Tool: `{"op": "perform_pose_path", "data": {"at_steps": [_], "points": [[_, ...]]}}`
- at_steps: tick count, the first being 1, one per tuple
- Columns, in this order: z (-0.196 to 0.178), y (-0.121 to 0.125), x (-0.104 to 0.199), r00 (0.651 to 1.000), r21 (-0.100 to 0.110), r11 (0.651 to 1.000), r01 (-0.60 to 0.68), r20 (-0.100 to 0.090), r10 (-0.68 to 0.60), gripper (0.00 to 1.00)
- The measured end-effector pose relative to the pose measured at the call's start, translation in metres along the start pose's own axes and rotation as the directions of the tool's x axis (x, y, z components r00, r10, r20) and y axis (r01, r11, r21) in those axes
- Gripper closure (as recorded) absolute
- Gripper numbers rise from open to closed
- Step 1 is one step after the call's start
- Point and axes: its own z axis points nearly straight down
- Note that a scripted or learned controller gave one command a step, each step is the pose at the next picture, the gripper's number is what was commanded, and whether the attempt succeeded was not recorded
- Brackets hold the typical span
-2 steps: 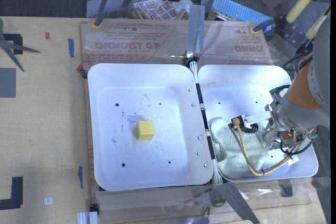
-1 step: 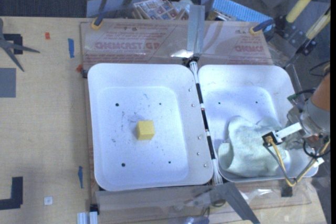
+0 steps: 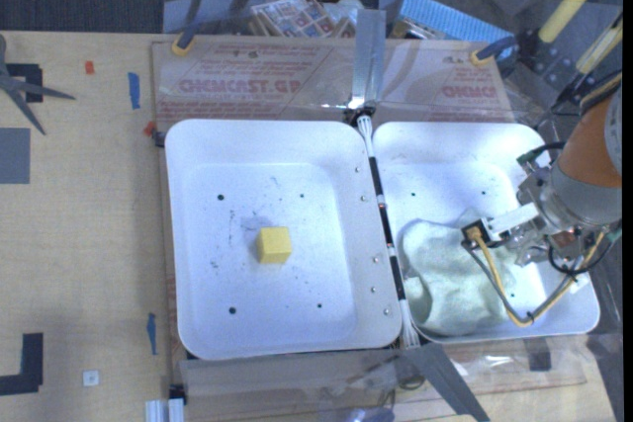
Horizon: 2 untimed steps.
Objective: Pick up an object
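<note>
A small yellow cube point(image 3: 274, 244) lies near the middle of the left bin point(image 3: 198, 163). A pale green-white cloth point(image 3: 445, 277) lies crumpled in the front left part of the right bin point(image 3: 445, 148). My gripper point(image 3: 531, 247) hangs low over the right side of the right bin, just to the right of the cloth. Nothing shows between its tips. The grey arm with its orange band point(image 3: 603, 148) comes in from the right edge.
A metal divider strip point(image 3: 381, 212) runs between the two bins. Clear plastic sheeting with red print point(image 3: 257, 79) lies behind them, with boxes and clutter further back. Bare wooden bench point(image 3: 79, 212) stretches to the left.
</note>
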Motion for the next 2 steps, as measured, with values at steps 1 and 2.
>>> {"op": "perform_pose_path", "data": {"at_steps": [1,2], "points": [[-0.014,0.065,0.003,0.958,-0.003,0.958,0.288,0.0,-0.288,1.0],[-0.166,0.053,0.028,0.787,-0.003,0.787,0.617,0.001,-0.617,1.0]]}}
